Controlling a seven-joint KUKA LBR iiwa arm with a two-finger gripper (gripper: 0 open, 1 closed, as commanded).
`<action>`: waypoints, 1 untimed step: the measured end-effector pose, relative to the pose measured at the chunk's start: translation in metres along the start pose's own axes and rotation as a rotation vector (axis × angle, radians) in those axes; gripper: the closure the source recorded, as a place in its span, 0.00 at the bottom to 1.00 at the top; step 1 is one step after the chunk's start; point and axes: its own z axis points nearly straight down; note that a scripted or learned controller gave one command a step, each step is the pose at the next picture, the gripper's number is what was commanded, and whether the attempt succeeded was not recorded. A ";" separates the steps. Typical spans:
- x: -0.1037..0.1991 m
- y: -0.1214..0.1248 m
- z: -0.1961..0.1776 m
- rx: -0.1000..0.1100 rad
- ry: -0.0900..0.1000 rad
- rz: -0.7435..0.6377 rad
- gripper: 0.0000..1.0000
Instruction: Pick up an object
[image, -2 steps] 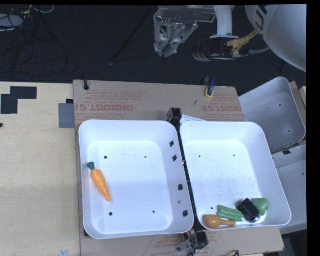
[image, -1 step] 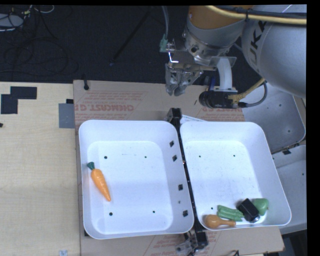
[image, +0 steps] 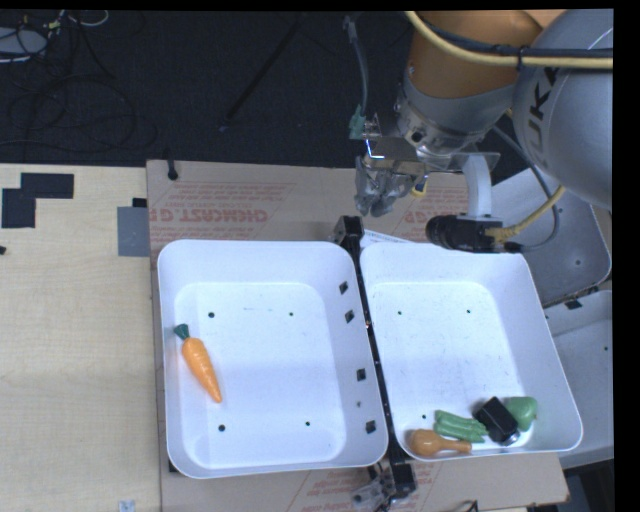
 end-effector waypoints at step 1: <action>0.053 -0.013 0.034 0.000 0.001 -0.006 1.00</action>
